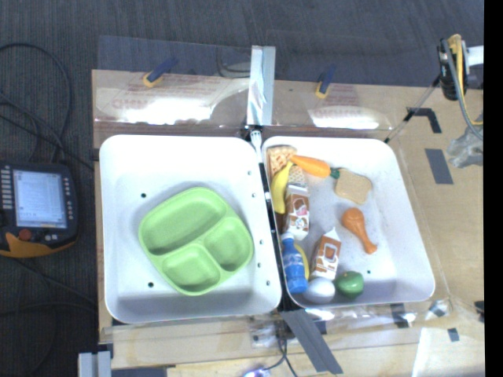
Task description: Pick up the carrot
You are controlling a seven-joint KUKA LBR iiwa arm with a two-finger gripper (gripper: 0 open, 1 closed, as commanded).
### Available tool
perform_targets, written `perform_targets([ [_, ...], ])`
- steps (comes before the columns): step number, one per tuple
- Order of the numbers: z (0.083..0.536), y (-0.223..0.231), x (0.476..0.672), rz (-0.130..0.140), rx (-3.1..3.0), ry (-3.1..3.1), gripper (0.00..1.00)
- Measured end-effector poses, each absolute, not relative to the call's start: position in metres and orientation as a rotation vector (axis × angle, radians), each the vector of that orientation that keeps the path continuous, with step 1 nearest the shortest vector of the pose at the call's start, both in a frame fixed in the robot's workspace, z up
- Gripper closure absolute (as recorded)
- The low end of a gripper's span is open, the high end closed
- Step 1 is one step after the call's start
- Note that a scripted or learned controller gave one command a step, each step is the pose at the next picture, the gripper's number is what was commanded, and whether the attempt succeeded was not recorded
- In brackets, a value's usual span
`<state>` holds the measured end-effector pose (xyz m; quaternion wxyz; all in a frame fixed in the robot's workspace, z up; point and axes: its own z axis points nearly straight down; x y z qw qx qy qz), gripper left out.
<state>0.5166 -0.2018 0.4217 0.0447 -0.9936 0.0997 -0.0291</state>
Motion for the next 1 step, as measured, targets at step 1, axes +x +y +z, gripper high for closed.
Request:
perform_targets([
  [1,0.4301,-0.1988,0.5196,-0.103,-3.02,0.301,1.0],
])
